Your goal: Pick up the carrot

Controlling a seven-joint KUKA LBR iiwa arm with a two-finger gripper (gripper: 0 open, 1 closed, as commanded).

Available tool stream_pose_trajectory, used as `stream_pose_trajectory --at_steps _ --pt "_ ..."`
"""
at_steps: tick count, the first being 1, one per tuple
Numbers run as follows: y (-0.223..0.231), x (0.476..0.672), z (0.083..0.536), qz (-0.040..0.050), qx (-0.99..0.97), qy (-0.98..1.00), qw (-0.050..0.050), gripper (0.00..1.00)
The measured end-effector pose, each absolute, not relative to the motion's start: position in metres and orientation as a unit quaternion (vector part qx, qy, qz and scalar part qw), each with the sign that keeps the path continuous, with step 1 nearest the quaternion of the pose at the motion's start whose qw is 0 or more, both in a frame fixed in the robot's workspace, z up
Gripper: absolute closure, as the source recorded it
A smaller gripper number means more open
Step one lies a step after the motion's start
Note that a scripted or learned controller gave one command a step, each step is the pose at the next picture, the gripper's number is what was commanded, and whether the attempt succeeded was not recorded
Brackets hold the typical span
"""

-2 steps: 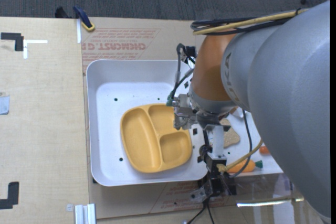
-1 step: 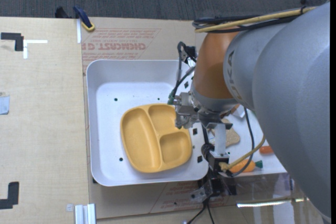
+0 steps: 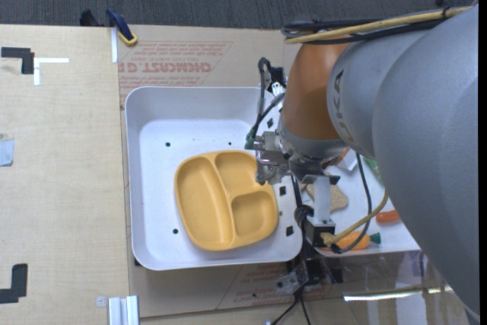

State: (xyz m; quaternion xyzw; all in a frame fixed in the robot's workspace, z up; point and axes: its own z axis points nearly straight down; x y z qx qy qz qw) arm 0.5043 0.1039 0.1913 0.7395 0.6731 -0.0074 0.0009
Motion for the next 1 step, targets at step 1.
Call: stream_pose_trajectory --at_steps 1 --pt "0.1032 0.5054 0.1992 -0.0095 0.737 0.675 0.001 1.00"
